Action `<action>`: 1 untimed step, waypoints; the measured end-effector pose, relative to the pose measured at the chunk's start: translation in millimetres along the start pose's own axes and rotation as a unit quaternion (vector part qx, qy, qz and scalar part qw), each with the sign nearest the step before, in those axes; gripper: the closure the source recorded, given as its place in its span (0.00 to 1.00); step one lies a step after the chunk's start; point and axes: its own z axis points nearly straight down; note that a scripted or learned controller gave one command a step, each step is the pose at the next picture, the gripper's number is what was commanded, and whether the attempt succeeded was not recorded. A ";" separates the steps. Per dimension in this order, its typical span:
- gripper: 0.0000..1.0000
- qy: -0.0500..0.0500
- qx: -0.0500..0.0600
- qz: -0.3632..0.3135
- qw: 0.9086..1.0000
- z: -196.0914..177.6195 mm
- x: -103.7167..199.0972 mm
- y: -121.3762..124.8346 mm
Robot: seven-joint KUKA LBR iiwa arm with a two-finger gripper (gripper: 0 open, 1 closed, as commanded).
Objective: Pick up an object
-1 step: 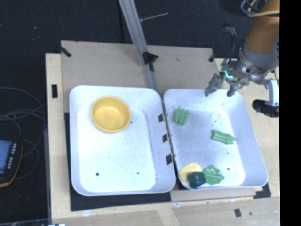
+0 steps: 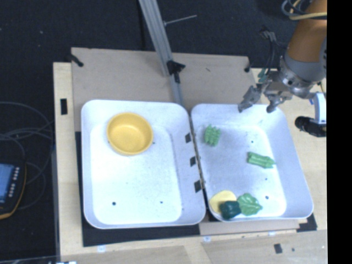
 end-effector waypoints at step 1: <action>0.00 0.000 0.002 0.001 1.000 42.7 -4.0 1.4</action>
